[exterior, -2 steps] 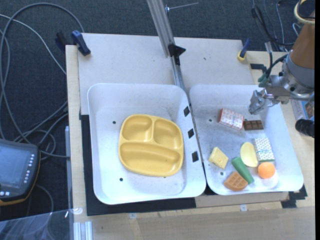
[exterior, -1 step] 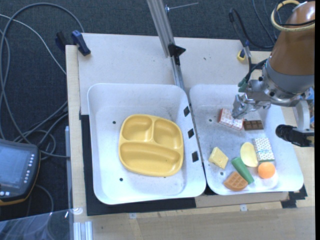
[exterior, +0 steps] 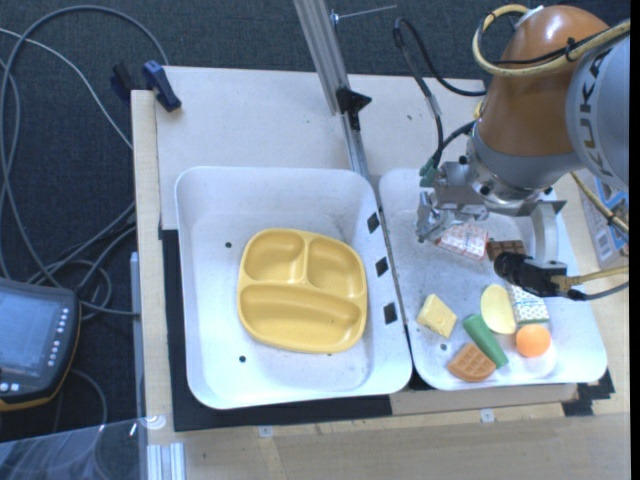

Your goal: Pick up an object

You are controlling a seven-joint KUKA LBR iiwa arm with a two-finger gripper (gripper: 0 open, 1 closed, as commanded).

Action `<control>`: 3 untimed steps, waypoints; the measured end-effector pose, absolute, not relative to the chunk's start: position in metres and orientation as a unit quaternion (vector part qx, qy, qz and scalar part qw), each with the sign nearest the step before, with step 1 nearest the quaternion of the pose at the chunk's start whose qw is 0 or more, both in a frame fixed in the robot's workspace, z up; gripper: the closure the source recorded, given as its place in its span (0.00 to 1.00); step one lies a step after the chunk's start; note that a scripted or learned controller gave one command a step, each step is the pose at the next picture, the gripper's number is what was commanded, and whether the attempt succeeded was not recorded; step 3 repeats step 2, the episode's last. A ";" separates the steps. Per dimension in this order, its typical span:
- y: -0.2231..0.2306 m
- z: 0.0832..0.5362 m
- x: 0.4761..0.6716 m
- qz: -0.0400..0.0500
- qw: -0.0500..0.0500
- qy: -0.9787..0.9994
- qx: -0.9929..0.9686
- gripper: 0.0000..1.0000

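So, start with the yellow tray (exterior: 300,290). It has three sections and lies in the middle of the left bin (exterior: 200,208). Every other thing is to the right of that tray, in the right bin (exterior: 585,353).

Nearest the yellow tray is a pale cheese wedge (exterior: 436,314). Past it lies a waffle piece (exterior: 471,363) with a green stick (exterior: 486,340) touching it, then a yellow lemon shape (exterior: 498,308). Farther right are a small patterned box (exterior: 530,308) and an orange ball (exterior: 533,341).

The gripper (exterior: 438,218) hangs at the far end of the right bin, just beside a small red-and-white packet (exterior: 463,240). I cannot tell how wide it is, or if it has hold of anything.

The packet looks light and thin, maybe a bit crinkly. I think it is best pinched across its short sides. Its print is too small to read. On the arm (exterior: 540,78), at the edge, I can read "KU".
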State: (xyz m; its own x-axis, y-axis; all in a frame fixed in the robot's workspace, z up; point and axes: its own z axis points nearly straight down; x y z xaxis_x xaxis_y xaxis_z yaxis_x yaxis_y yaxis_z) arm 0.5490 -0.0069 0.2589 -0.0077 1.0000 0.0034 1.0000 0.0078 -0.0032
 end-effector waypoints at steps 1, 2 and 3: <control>0.046 0.240 0.547 0.001 0.003 -0.709 -0.705 1.00; 0.098 0.246 0.549 -0.001 0.001 -0.709 -0.705 1.00; 0.098 0.246 0.549 -0.001 0.001 -0.709 -0.705 1.00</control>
